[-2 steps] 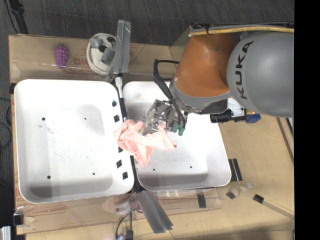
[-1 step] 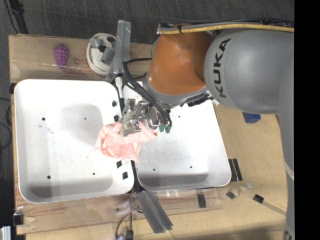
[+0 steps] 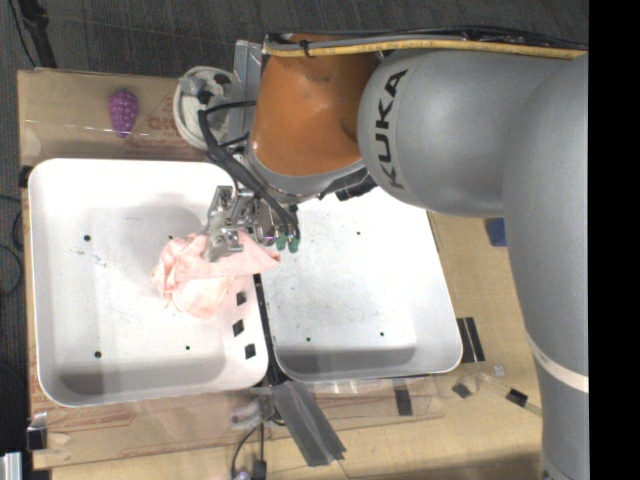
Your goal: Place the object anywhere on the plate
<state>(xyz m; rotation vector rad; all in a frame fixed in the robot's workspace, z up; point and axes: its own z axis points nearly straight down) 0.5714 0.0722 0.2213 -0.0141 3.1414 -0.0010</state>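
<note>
1. The big grey KUKA arm (image 3: 470,108) comes in from the right, its orange band (image 3: 305,103) hanging over the seam between the two white bins.
2. The gripper (image 3: 228,236) sits low over the right part of the left bin (image 3: 60,268), just at the upper right edge of a crumpled pink cloth (image 3: 195,273).
3. From here I cannot tell how the tool is set, nor whether it has hold of the cloth; the metal parts overlap the fabric's edge.
4. The pink cloth lies bunched on the floor of the left bin, toward its right side, near the dividing rim.
5. The right bin (image 3: 360,298) lies just beside the left one.
6. A small purple object (image 3: 123,111) rests on the brown bench (image 3: 70,98) above the left bin, well apart from the cloth.
</note>
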